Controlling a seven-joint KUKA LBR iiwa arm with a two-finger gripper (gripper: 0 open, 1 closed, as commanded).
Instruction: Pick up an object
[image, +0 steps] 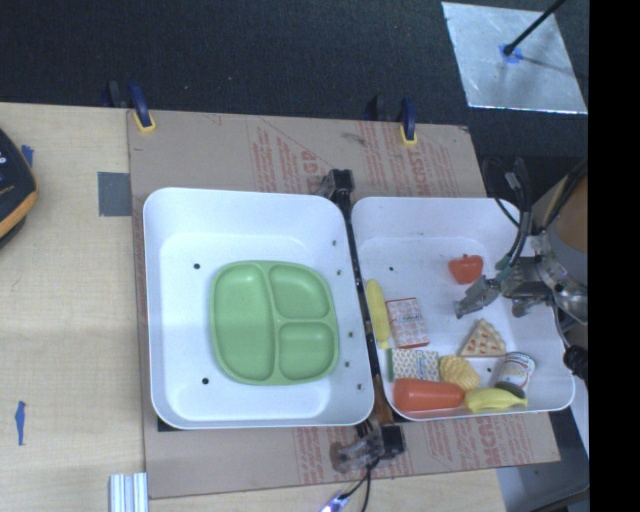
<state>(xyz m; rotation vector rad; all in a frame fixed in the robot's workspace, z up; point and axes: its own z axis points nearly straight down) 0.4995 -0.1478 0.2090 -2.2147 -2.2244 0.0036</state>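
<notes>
On the bench, a sheet of cardboard (300, 150) lies clipped at its far edge, and two white bins sit on it side by side. Filling much of the left bin (170, 230) is a green divided plate (272, 322), lying flat near the middle. The right bin (420, 225) carries a scatter of toy food along its near side. A red sausage (428, 394) lies at the near edge, with a yellow banana (494, 400) just to its right and a small can (512, 371) behind that. A yellow corn cob (376, 311) lies along the left wall. Beside it are two small packets, one red-and-white (407, 321) and one checkered (414, 362). A crinkled yellow piece (459, 372) sits between the checkered packet and the can, and a pizza slice (483, 340) lies just behind it. A small red tomato (465, 268) sits alone farther back. From the right, the gripper (478, 298) hangs over the bin between tomato and pizza slice, fingers spread, grasping nothing.
</notes>
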